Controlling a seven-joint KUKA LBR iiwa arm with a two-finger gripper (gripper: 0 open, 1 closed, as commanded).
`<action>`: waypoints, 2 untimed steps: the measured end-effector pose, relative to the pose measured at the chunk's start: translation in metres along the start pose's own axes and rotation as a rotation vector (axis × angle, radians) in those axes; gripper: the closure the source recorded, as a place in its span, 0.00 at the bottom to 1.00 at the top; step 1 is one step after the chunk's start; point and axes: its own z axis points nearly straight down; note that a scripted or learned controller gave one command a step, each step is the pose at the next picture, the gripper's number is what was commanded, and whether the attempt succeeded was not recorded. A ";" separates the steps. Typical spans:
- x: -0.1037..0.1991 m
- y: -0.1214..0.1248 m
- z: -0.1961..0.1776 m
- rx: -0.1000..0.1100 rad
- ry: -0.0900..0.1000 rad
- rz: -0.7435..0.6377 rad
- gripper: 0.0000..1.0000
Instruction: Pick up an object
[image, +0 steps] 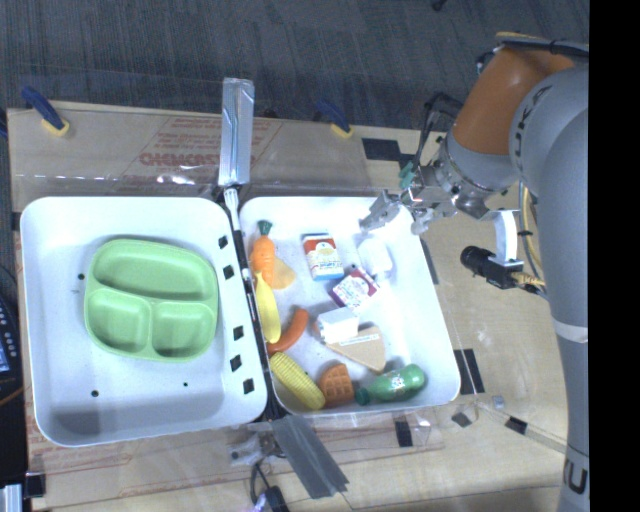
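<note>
Nearest the camera, along the front wall of the right-hand shallow white bin, lie a yellow plastic corn cob, an orange waffle-textured toy piece and a dark green plastic cucumber. Behind them in that bin sit a tan wedge of toy cheese, a small white block, an orange-red toy sausage, a yellow banana against the bin's left wall, an orange plastic carrot at its back left, a small red-and-white carton and a purple-and-white packet. A whitish object rests near the bin's back right corner. To the left of this bin stands a second white bin holding a light green divided plastic tray.

The gripper hangs over the right bin's back right corner, just above the whitish object; whether its fingers are spread or closed cannot be told, and nothing is seen between them.

The step in hand looks like the approach: no object is lifted yet. The next move likely calls for a descent onto the whitish object or a neighbouring packet, then a firm closing clear of the bin wall.
</note>
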 end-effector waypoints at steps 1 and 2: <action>0.027 0.030 0.111 0.003 0.001 -0.023 0.00; 0.071 0.007 0.135 0.000 -0.001 -0.045 0.00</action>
